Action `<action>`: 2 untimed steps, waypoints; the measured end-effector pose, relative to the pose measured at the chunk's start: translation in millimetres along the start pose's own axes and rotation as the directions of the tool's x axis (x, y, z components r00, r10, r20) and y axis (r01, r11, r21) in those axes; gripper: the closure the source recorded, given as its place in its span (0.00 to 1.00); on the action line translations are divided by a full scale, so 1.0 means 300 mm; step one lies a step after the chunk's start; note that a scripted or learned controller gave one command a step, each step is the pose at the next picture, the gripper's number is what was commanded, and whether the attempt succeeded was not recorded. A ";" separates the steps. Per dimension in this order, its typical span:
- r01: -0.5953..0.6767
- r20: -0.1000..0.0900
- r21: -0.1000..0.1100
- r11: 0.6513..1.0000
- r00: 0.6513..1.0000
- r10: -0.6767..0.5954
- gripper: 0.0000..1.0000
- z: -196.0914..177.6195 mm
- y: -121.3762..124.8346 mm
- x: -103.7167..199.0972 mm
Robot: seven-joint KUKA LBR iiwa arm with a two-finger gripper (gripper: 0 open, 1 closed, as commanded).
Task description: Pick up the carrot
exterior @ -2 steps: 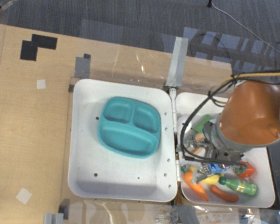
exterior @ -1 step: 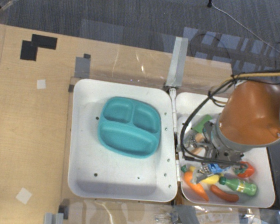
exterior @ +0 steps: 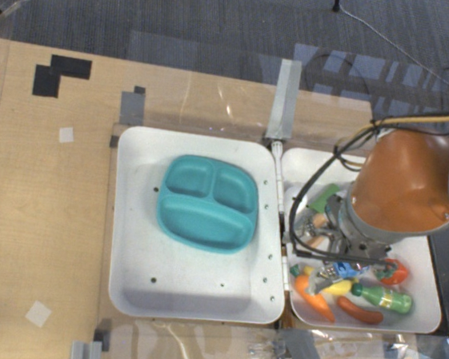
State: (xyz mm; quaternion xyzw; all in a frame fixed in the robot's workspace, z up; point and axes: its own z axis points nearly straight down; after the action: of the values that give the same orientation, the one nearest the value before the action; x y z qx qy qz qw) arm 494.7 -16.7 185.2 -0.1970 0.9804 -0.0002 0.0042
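The carrot [exterior: 313, 297] is a small orange piece lying near the front left corner of the right bin [exterior: 430, 319], among other toy food. My gripper [exterior: 331, 249] hangs over the middle of that bin, under the orange band of the arm [exterior: 405, 183]. It is a little behind and above the carrot. The wrist hides most of the gripper and the bin's middle.
Around the carrot lie a yellow piece [exterior: 338, 288], a green bottle [exterior: 384, 298], a red sausage-like piece [exterior: 360, 314], a blue piece [exterior: 348, 269] and a red-orange piece [exterior: 396, 272]. A green item [exterior: 325, 196] lies further back. The left bin [exterior: 134, 229] holds a teal divided plate [exterior: 207, 203].
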 end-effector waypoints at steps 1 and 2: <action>0.004 0.010 0.003 1.000 1.000 -0.004 1.00 -0.040 0.001 -0.012; 0.004 0.010 0.003 1.000 1.000 -0.004 0.00 -0.039 0.001 -0.012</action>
State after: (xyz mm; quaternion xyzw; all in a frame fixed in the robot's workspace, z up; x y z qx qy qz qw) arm 497.9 -15.1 196.9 -0.1991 0.9799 -0.0008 0.0093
